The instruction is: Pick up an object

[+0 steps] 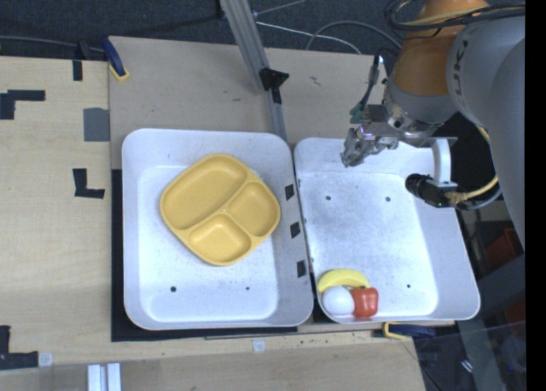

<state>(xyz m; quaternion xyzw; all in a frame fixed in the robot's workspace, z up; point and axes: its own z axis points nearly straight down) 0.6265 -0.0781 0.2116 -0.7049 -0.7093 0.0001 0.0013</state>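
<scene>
The arm [478,56] is cut off by the right edge, so only its wrist, orange band and part of the grey body show. Its bulk hides the far right corner of the right bin [444,253]. The pincer [357,152] is small and dark against the bin's far rim, and its tips blur together; whether it is released or clenched cannot be told. Nothing can be seen between its tips. It hangs over the far left corner of the right bin, near the divide between the two bins.

The small things lie well apart from it, huddled in the near left corner of the right bin: a white ball [338,301], a red piece [366,301] just beside it on the right, and a yellow piece [342,278] curving behind them, partly hidden by the ball. The shapes of the red and yellow pieces are hard to make out.

A yellow plate [220,208] with three compartments sits tilted in the left bin [141,236]. Both bins rest on the table [51,236]. A grey pole [243,26] slants down from the top edge, its upper end cut off.
</scene>
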